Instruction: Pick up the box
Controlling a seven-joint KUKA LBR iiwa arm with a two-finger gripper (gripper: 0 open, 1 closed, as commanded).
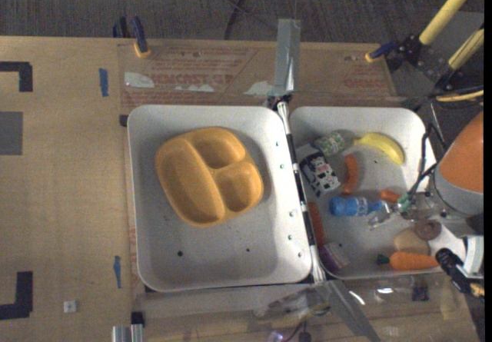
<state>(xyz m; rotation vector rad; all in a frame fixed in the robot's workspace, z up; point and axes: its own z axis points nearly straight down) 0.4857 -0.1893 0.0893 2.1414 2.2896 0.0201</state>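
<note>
The box is small, white with black patterning, and lies at the left side of the right bin, close to the divider. My gripper hangs low over the right part of that bin, about a hand's width right of and below the box. It sits at the right end of a blue bottle, and the box is not in its grasp. The grey arm with its orange band comes in from the right edge.
In the right bin also lie a banana, a green-white packet, an orange sausage, a carrot, a beige lump and a purple item. An orange divided plate occupies the left bin.
</note>
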